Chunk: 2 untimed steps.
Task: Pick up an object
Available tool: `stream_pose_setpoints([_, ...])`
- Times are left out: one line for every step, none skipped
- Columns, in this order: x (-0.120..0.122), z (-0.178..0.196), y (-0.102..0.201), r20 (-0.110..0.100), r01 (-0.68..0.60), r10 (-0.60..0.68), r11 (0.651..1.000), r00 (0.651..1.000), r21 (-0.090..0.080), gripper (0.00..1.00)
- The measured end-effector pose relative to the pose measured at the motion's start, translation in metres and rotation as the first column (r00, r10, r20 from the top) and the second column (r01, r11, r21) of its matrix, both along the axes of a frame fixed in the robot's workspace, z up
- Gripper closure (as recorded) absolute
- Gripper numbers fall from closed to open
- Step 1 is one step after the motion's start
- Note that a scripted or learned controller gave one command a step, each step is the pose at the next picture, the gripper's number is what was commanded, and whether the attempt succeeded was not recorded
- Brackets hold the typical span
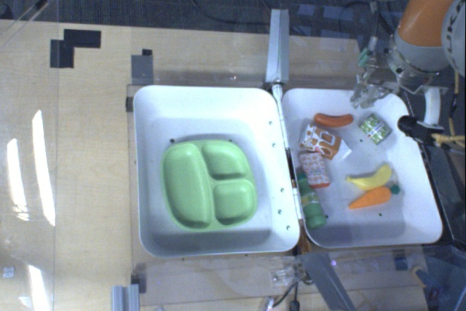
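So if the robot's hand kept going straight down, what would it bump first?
Probably the bare white floor of the right bin, just above the red sausage; the hand hangs there, though depth is unclear.

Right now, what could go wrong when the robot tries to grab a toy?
The gripper hangs above the right bin, between the hotdog and the green cube, so it may land on neither. The banana and carrot touch, so grabbing one could drag the other.
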<state>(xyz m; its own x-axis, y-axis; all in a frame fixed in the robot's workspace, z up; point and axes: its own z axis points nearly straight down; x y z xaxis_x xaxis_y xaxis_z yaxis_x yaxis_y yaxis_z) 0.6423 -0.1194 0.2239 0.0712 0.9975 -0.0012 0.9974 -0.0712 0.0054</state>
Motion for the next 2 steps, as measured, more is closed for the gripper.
stream_pose_setpoints([0.0, 0.0, 0.0, 0.0, 0.0, 0.0, 1.0, 1.0, 0.0, 0.0])
stream_pose_setpoints([-0.03, -0.105, -0.071, -0.003, 0.266, -0.266, 0.964, 0.964, 0.001, 0.0])
